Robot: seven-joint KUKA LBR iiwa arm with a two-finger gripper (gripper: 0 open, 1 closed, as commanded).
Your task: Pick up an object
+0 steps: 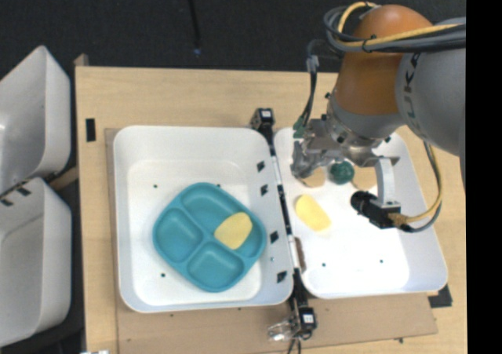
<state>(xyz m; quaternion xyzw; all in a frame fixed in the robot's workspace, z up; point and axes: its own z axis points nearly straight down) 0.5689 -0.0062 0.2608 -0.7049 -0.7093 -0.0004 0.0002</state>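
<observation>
Camera view: the grey arm with its orange band reaches in from the right over the right bin (416, 266), its gripper (307, 166) lowered near that bin's upper left corner, close to the divider between the bins. Whether the gripper is spread or pressed together cannot be told from this angle. Just below the gripper, apart from it, lies one yellow block (312, 213) on the bin floor. One dark green ball (340, 173) sits just beside the gripper on its right, and a tan object (313, 180), partly hidden, lies right under the gripper. The left bin (133, 156) holds one blue divided plate (196, 242), and one pale yellow piece (234, 230) rests in the plate's right compartment. Two white bins stand side by side on the wooden bench (196, 85).
</observation>
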